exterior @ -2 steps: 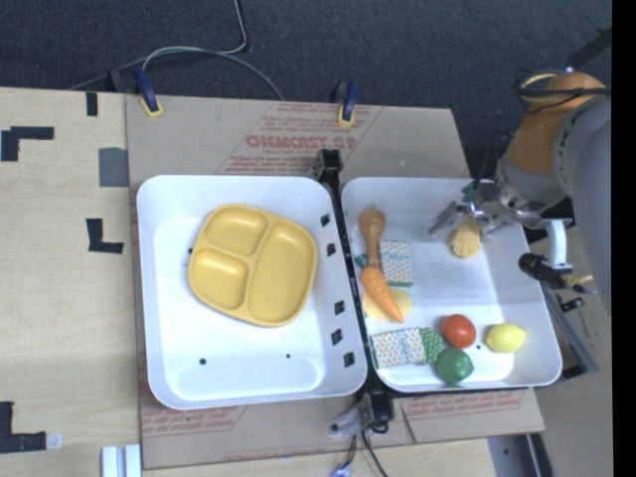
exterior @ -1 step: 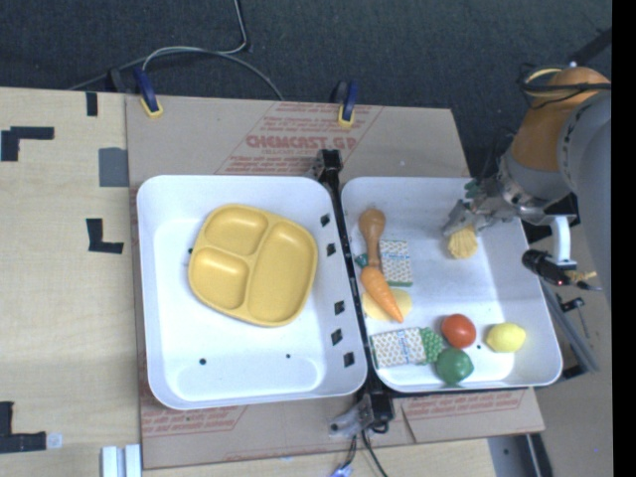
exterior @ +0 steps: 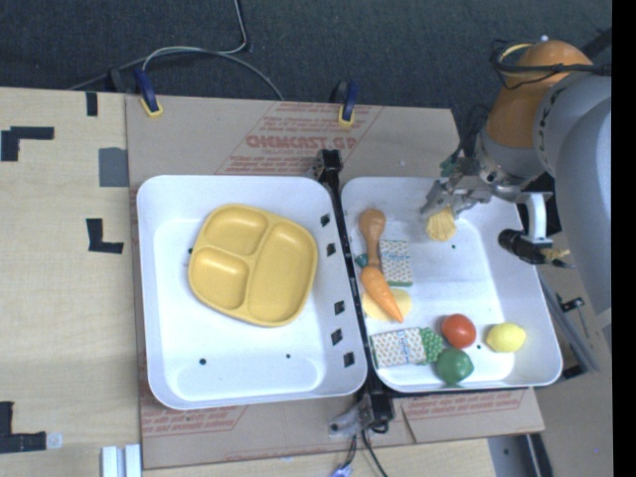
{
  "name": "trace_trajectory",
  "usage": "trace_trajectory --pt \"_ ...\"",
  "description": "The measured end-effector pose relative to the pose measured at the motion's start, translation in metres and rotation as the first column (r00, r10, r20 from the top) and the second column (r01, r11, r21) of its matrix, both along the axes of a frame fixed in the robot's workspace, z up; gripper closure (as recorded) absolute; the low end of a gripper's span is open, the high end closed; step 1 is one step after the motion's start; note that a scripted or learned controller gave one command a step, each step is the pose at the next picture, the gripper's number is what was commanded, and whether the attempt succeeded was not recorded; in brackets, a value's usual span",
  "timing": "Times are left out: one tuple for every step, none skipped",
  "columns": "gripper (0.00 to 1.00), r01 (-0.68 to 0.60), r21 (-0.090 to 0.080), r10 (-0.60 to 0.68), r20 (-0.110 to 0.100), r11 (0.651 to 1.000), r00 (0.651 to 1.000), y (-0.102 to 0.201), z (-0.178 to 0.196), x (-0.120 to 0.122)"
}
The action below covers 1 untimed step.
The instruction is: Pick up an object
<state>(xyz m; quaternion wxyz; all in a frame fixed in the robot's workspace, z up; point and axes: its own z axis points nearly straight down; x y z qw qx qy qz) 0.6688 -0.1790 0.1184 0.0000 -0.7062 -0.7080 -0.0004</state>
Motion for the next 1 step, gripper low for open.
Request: trace_trajectory --pt "1.0 0.0 0.0 0.0 0.001 1.0 1.0 0.0586 0.0366 0.0001"
